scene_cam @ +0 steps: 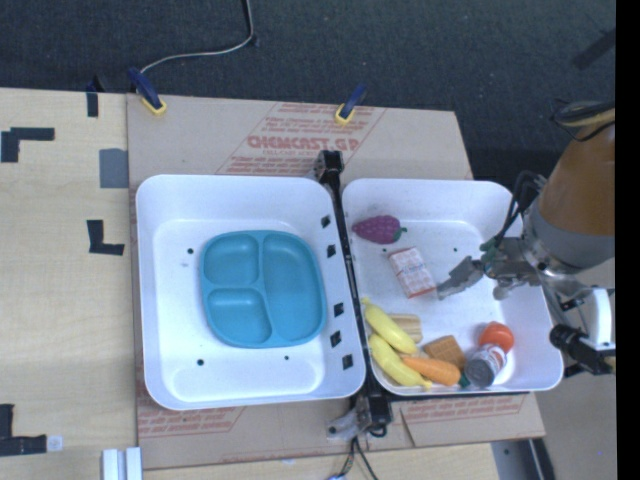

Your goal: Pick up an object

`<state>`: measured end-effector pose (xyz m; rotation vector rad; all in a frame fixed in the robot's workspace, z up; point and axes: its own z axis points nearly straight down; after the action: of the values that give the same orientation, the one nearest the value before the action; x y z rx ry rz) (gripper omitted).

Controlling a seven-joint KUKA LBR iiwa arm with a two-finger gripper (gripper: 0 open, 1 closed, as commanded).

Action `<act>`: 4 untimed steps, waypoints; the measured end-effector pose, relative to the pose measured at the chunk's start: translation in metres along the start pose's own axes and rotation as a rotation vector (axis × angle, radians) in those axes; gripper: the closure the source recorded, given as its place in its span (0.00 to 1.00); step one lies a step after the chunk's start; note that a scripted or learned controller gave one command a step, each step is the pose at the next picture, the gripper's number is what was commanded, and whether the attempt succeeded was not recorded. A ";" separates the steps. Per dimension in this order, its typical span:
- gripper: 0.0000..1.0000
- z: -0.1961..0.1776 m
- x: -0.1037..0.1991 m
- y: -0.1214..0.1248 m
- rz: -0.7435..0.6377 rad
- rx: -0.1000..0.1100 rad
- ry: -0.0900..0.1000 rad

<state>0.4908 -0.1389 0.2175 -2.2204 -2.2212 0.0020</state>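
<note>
Packet [410,272] lies flat mid-bin in the right bin [440,193], apart from the bananas [390,340] crowding its near edge, likely why the pincer [462,276], released and grasping nothing, hovers just beside it.

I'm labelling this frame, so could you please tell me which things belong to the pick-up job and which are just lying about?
Job:
gripper
packet
grapes
bananas
carrot
bottle
right bin

Lying about:
blue tray
left bin
clamps
cable
</note>
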 end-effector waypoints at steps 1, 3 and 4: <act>0.00 0.130 0.013 0.053 -0.001 -0.007 0.000; 0.00 0.131 0.039 0.058 0.000 -0.007 -0.002; 0.00 0.131 0.042 0.063 0.001 -0.003 -0.002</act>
<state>0.5531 -0.0972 0.0861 -2.2244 -2.2226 0.0007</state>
